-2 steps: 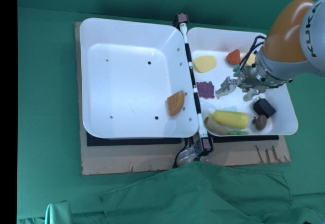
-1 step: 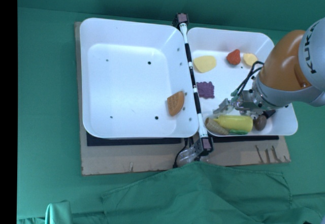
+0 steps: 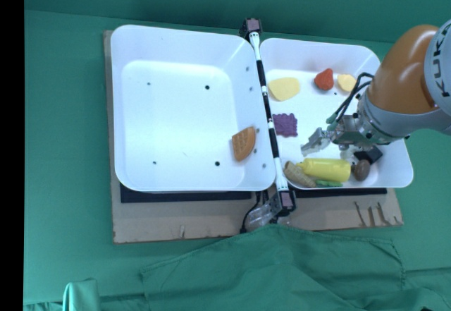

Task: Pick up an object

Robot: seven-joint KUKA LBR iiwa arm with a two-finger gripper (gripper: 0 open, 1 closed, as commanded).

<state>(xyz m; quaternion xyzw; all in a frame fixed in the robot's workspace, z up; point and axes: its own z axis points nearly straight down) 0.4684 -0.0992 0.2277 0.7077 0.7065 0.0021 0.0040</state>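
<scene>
Gripper (image 3: pixel 315 140) is being held low over the right bin (image 3: pixel 394 174), its fingers parted and nothing being carried between them. Just below it, a yellow corn-like piece (image 3: pixel 327 168) is being kept company by a tan piece (image 3: pixel 299 175) and a brown one (image 3: pixel 361 170). Purple grapes (image 3: pixel 285 124) are lying beside the divider, a yellow slice (image 3: pixel 284 88) further up. An orange piece (image 3: pixel 244 143) is resting in the left bin (image 3: pixel 141 49)

Claw (image 3: pixel 315 140) hovers over right bin (image 3: pixel 394 175), just above yellow cylinder (image 3: pixel 325 168), beside purple piece (image 3: pixel 285 124). Orange slice (image 3: pixel 244 143) sits alone in left bin (image 3: pixel 141 49). Green cloth (image 3: pixel 282 267) covers desk front.
</scene>
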